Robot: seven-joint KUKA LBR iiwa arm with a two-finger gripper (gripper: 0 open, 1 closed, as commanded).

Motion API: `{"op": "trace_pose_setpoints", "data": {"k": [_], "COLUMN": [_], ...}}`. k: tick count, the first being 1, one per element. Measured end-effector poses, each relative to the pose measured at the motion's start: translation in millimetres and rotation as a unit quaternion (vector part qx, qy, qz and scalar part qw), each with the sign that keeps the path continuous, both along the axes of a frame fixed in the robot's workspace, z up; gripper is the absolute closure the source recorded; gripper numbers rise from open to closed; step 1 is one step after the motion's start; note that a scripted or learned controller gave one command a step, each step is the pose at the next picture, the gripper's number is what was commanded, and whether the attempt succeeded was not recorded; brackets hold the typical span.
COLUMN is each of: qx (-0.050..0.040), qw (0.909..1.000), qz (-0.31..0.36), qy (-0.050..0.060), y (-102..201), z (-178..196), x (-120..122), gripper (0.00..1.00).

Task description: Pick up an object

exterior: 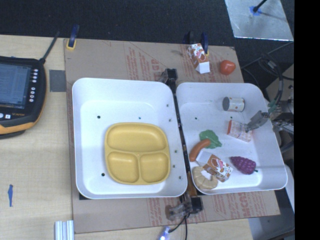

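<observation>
The claw [256,120] hangs at the right bin's [260,181] far edge, tips just beside a small red-and-white packet [239,130]; whether its prongs are apart or together, I cannot tell. A grey can [233,104] lies just up-left of it. A good pick would centre squarely over the flat packet, then descend straight before closing.

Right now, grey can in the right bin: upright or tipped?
Tipped. The grey can lies on its side near the right bin's back wall, its dark round end facing left.
</observation>
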State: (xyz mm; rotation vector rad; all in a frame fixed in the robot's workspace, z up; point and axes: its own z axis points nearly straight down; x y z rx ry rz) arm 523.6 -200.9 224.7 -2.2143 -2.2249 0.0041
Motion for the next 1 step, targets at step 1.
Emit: {"op": "trace_pose_setpoints", "data": {"k": [1], "qx": [-0.0007], "qw": [1.0], "qz": [0.001], "qy": [0.0], "y": [18.1], "z": [-28.6], "x": [64.9], "gripper": [0.0]}}
